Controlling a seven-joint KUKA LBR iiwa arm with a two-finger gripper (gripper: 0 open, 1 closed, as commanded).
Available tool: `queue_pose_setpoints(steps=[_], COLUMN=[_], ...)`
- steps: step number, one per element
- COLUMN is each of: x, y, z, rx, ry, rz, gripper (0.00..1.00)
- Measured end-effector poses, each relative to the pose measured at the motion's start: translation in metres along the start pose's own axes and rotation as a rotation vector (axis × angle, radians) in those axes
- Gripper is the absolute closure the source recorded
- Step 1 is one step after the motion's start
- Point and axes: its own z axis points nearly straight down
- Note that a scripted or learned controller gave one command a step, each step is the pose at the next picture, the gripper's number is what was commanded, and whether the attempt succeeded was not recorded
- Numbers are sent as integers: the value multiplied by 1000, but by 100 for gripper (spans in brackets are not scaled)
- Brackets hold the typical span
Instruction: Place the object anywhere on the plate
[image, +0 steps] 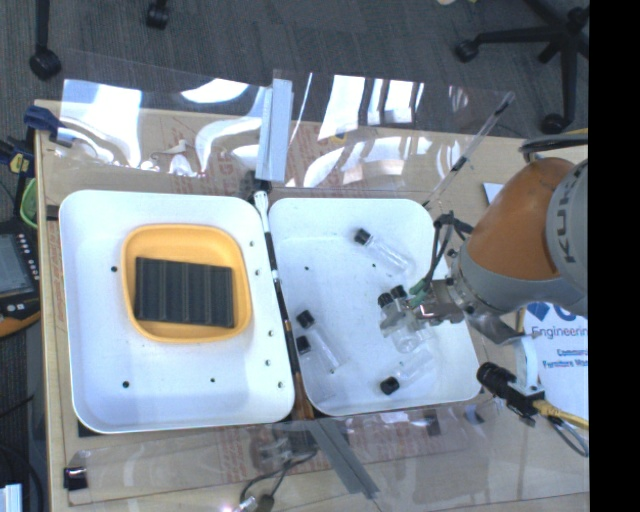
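A yellow plate (185, 247) with a dark ridged insert lies in the left bin (90, 300). Several clear vials with black caps lie in the right bin (330, 250): one at the back (380, 250), two near the left wall (316, 345), one near the front (402, 376). My gripper (402, 310) is low over the right side of that bin, right at another black-capped vial (392, 300). The vial's clear body blends with the gripper, so I cannot tell whether it is held.
The arm's orange band (520, 225) and grey wrist hang over the right bin's right wall. Papers (555, 345) and cables lie right of the bin. A clear screen stands behind both bins, and a divider runs between them.
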Motion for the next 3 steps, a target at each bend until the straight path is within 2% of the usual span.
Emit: queue_pose_setpoints(steps=[1, 2, 3], x=[50, 134, 134], y=[7, 30, 30], z=[93, 12, 12], rx=[-16, 0, 0], ry=[-3, 2, 2], rz=[-217, -296, -295], gripper=[100, 100, 0])
